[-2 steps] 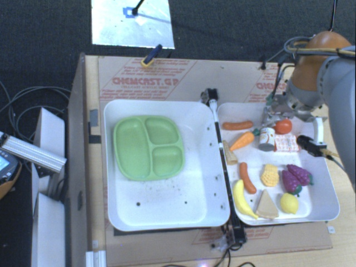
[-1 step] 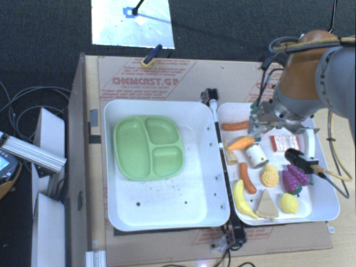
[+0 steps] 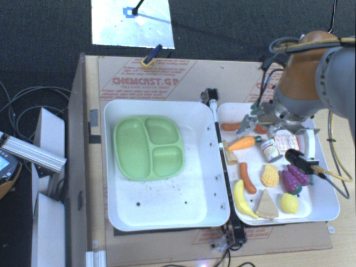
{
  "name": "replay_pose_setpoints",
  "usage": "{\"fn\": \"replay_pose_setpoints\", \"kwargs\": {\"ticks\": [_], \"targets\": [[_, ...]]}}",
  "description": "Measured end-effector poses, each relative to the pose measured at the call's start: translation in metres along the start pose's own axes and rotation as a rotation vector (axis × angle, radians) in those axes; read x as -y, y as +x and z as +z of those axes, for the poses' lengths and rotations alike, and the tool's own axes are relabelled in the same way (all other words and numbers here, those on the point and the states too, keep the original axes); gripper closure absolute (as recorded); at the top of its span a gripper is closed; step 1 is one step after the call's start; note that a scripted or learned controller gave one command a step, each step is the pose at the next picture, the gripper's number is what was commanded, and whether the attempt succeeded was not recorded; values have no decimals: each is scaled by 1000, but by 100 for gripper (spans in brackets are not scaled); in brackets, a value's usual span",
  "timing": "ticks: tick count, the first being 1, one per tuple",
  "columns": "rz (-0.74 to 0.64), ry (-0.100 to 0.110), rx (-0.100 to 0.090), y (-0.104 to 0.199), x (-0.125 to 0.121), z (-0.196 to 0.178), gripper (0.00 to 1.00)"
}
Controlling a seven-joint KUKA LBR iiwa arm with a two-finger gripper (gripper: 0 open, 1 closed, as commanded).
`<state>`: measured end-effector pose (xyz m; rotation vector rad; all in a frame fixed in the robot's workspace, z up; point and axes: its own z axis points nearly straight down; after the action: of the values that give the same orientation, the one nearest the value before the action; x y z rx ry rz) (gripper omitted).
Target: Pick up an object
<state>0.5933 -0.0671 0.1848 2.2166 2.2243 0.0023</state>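
Observation:
My gripper hangs over the back of the right bin, its two fingers spread open. A small red piece shows in the gap between them, low in the bin. An orange carrot lies just in front of the gripper on the left. A red sausage lies to the gripper's left. A small labelled jar and a white packet with red print sit just in front on the right. I see nothing lifted.
The right bin also holds a corn cob, purple grapes, a lemon, a banana, a bread wedge and a second sausage. The left bin holds a green divided plate.

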Motion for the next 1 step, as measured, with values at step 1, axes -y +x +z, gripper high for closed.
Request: {"fn": "replay_pose_setpoints", "kwargs": {"ticks": [1], "targets": [[6, -2, 7, -31, 42, 100, 0]]}}
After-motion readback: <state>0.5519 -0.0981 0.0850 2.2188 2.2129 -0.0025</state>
